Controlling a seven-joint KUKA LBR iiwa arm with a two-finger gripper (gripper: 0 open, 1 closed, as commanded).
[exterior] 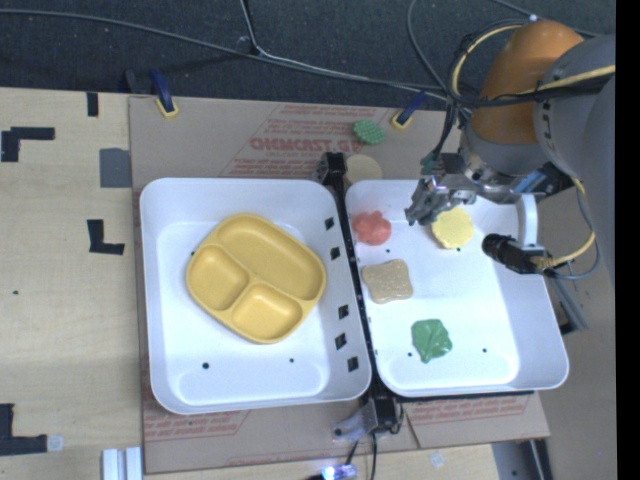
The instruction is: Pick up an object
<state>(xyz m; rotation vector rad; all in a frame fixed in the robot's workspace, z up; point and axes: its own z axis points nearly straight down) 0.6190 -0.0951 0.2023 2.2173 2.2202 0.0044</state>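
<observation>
The right bin (pixel 520 363) holds a pink-red round piece (pixel 373 228), a tan square piece (pixel 387 281), a green leafy piece (pixel 431 339) and a yellow round piece (pixel 453 229). My gripper (pixel 428 206) hangs over the far part of this bin, between the pink-red piece and the yellow piece, its dark fingers pointing down and close to the yellow piece's left edge. Nothing shows between the fingers.
The left bin (pixel 170 368) holds a yellow divided plate (pixel 256 277). A small green object (pixel 368 130) and a pale disc (pixel 364 165) lie on the cardboard behind the bins. Cables run from the arm over the right bin's far right side.
</observation>
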